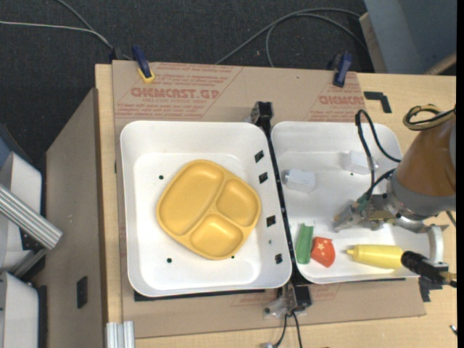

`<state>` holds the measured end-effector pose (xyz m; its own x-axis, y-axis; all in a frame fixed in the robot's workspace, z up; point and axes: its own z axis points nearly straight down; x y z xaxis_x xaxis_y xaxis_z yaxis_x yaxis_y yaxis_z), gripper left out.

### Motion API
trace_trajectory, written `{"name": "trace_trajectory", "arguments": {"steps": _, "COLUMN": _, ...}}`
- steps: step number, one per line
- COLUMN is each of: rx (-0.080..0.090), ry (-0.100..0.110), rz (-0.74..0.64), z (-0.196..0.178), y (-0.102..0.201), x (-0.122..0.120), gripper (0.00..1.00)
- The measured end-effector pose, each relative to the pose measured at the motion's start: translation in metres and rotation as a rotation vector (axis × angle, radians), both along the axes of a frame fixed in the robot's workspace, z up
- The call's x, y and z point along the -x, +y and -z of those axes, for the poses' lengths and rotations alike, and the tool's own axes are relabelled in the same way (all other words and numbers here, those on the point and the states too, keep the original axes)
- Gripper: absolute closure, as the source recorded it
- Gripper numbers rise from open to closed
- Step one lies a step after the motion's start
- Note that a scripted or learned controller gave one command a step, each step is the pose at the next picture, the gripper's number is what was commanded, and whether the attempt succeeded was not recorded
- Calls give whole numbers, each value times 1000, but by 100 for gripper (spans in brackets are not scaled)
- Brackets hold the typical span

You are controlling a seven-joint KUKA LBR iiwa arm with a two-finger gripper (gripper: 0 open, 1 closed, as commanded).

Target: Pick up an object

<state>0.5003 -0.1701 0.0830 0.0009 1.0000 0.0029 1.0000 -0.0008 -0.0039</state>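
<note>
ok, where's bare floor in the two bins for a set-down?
Left bin: bare strips all round the yellow divided plate, widest along its near edge. Right bin: open floor at the far side, between the two clear pieces. Crowded along the right bin's near edge: green block, red piece, yellow bottle, gripper above.

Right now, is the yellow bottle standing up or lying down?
Lying down. The yellow bottle rests on its side in the right bin, beside the tomato.

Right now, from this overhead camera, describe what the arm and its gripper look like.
The arm is a thick rounded body, orange-brown above and grey toward the wrist. A black cable loops beside it over the right bin. The gripper is slim grey metal with thin fingers, pale and slightly blurred.
</note>
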Motion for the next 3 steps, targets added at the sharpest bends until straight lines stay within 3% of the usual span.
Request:
{"name": "trace_trajectory", "arguments": {"steps": 1, "rx": 1, "ry": -4, "rz": 0, "z": -13, "y": 0, "x": -1, "gripper": 100}}
{"name": "trace_trajectory", "arguments": {"steps": 3, "rx": 4, "ry": -6, "rz": -2, "z": -116, "y": -3, "x": 9, "gripper": 100}}
